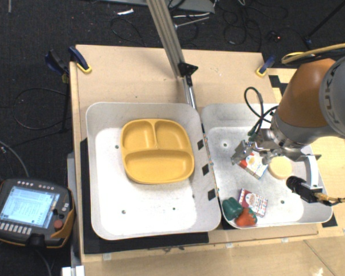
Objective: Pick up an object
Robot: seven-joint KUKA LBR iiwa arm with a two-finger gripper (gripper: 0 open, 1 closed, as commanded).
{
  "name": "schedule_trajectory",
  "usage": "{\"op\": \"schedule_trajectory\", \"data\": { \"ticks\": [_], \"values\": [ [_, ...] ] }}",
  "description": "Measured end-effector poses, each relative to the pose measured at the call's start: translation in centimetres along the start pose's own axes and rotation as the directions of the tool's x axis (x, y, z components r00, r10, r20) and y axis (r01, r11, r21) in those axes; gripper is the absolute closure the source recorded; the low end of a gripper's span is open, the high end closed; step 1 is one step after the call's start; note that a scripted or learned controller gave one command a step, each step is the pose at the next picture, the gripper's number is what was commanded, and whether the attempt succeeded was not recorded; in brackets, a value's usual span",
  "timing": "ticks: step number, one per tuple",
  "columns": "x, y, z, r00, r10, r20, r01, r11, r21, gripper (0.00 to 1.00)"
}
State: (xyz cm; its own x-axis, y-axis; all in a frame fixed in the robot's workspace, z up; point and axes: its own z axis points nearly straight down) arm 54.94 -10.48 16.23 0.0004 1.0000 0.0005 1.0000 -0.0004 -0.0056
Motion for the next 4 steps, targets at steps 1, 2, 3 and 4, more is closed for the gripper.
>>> {"op": "schedule_trajectory", "data": {
  "ticks": [1, 2, 3, 4],
  "values": [
    [-0.9, 0.4, 5.5, 1.000, 0.000, 0.002, 0.000, 1.000, -0.008, 0.00],
    [-0.8, 0.6, 4.2, 1.000, 0.000, 0.002, 0.000, 1.000, -0.013, 1.00],
    [-0.6, 1.2, -0.2, 1.000, -0.003, 0.002, 0.003, 1.000, -0.010, 1.00],
    [-1.0, 1.2, -6.5, 1.000, -0.003, 0.003, 0.003, 1.000, -0.013, 1.00]
  ]
}}
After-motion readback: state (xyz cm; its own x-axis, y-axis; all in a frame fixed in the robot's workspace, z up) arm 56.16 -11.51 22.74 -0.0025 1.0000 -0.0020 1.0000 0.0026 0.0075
